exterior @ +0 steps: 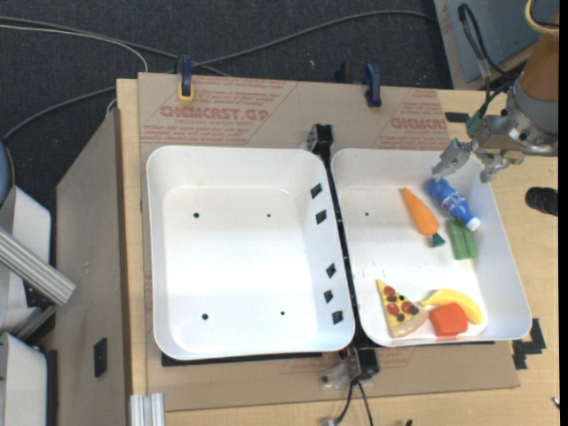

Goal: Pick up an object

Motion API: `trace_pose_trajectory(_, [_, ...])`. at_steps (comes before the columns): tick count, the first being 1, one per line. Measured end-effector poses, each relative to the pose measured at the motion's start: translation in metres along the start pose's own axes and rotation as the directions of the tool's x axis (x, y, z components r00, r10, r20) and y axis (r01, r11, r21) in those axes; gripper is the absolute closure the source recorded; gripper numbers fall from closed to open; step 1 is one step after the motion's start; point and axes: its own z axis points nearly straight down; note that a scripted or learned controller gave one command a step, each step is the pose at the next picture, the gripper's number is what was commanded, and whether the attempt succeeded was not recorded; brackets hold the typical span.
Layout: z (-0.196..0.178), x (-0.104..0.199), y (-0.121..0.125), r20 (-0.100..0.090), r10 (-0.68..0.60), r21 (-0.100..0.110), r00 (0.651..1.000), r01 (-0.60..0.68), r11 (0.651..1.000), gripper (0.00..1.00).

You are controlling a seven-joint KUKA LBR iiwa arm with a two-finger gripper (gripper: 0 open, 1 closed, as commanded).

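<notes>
Pizza slice (399, 309), red block (450, 320) and banana (461, 302) sat at the right bin's (510, 282) near end | green piece (462, 240) and carrot (419, 209) lay mid-bin | blue bottle (451, 201) rested farther back (cap toward the green piece) | gripper (463, 172) hovered just beyond it, fingers spread, gripping nothing.

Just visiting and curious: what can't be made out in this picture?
All in the camera view:
The arm: cut off by the right edge.
The green object beside the bottle: too small to identify.
The banana: partly hidden by the red block.
Whether the tool touches the bottle: unclear at this slant.
</notes>
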Motion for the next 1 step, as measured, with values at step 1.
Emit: trace_pose_trajectory(1, [0.1574, 0.0312, 0.0470, -0.002, -0.004, 0.005, 1.000, 0.004, 1.000, 0.00])
